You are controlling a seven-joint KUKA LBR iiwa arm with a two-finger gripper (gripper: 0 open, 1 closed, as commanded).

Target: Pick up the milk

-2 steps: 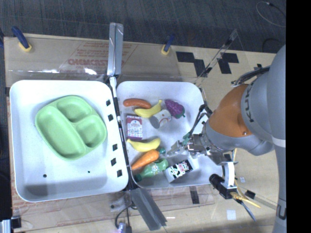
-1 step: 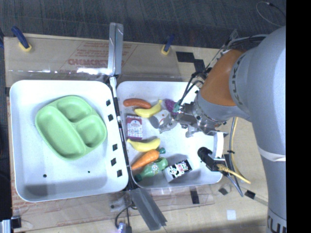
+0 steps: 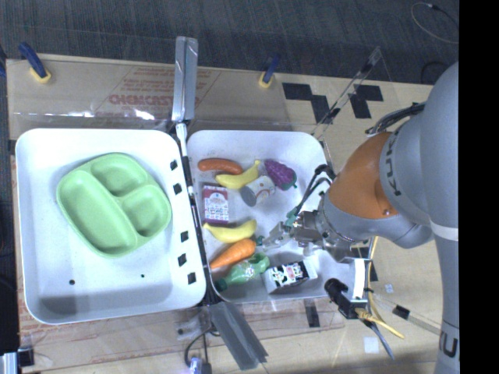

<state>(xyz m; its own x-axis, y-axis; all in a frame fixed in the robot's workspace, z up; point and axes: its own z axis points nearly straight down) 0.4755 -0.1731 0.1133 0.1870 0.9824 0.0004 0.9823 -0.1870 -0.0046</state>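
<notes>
The milk (image 3: 287, 275) is a small white carton with black patches. It lies on its side at the front edge of the right bin (image 3: 300, 142), just right of a green item (image 3: 248, 271). My gripper (image 3: 277, 234) hangs over the right bin's front half, a little above and behind the milk and to the right of the lower banana (image 3: 231, 230). Nothing shows in its grasp. The grey arm with its orange band (image 3: 362, 185) reaches in from the right.
The right bin also holds a sausage (image 3: 221, 164), a second banana (image 3: 240, 178), purple grapes (image 3: 281, 174), a grey can (image 3: 257, 191), a red carton (image 3: 216, 203) and a carrot (image 3: 232, 253). In the left bin (image 3: 39, 287) lies a green divided plate (image 3: 115, 202).
</notes>
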